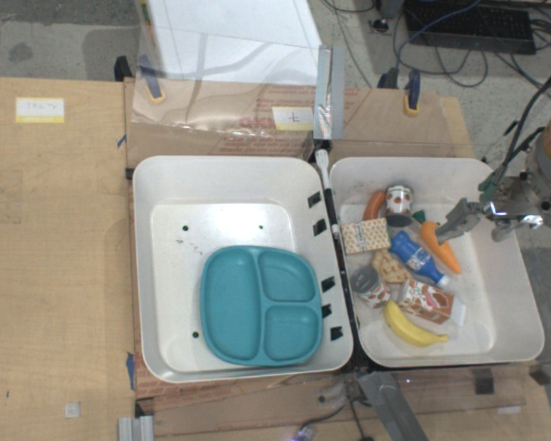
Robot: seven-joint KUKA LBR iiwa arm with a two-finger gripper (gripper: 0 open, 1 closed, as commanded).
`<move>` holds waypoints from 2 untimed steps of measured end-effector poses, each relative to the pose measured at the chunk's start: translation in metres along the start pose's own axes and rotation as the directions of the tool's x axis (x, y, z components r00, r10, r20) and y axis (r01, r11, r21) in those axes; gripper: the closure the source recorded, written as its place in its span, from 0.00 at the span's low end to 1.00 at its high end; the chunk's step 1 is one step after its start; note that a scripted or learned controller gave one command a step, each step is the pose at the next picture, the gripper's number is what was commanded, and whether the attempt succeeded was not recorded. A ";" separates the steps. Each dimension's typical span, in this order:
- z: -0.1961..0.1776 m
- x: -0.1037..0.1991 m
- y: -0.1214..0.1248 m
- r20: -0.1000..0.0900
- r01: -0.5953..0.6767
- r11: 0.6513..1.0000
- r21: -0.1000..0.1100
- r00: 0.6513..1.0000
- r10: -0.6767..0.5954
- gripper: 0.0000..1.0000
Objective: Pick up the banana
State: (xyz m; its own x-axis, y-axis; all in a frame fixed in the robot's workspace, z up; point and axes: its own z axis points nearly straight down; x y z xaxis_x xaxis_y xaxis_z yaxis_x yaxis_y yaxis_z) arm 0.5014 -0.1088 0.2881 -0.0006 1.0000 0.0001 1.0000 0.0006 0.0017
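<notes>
The yellow banana lies near the front of the right bin, just below a red and white carton. My gripper hovers over the right side of that bin, up and to the right of the banana and well apart from it. Its fingers are open, with nothing between them. The left finger points down-left over a carrot.
Around the banana lie a blue bottle, crackers, a small can, another orange piece and a grey item. The left bin holds a teal divided plate.
</notes>
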 end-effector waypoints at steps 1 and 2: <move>0.120 0.005 -0.029 0.000 0.028 1.000 0.001 1.000 -0.028 0.00; 0.179 0.022 -0.029 0.017 0.206 0.978 -0.024 0.978 -0.206 0.00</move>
State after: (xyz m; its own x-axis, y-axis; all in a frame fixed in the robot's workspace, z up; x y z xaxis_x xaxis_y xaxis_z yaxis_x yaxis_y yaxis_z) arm 0.4732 -0.0867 0.1092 -0.2062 0.9783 -0.0174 0.9781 0.2066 0.0259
